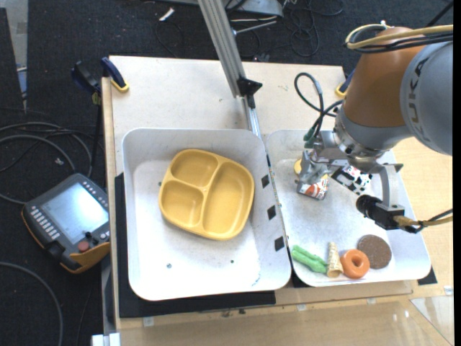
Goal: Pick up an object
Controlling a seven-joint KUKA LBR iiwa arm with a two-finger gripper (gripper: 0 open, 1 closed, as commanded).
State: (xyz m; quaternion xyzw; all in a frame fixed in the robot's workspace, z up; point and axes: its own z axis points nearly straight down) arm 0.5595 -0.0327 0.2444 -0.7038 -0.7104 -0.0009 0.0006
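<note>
Bench point(180, 85) with two shallow white bins was seen from above at a slant. The left bin point(144, 265) held a yellow divided plate point(207, 193) with three compartments, which lay flat near the middle of the bin. The grey arm point(403, 78) with its orange band reached in from the right side and hung over the right bin point(410, 265). The gripper point(314, 179) pointed down into the upper left part of that bin, close to the wall shared by the two bins. A small red and white object point(315, 189) was directly at the lower end of the gripper, and it seemed to touch the tips, but I could not tell whether it sat between the jaws or only under them, and I could not tell if the jaws were open or closed. Along the front edge of the right bin lay a green piece point(308, 259), a pale stick-like piece point(333, 260), an orange ring point(355, 263) and a brown round disc point(374, 251), all well apart from the gripper. A teach pendant point(68, 222) lay on the floor to the left of the bench.
</note>
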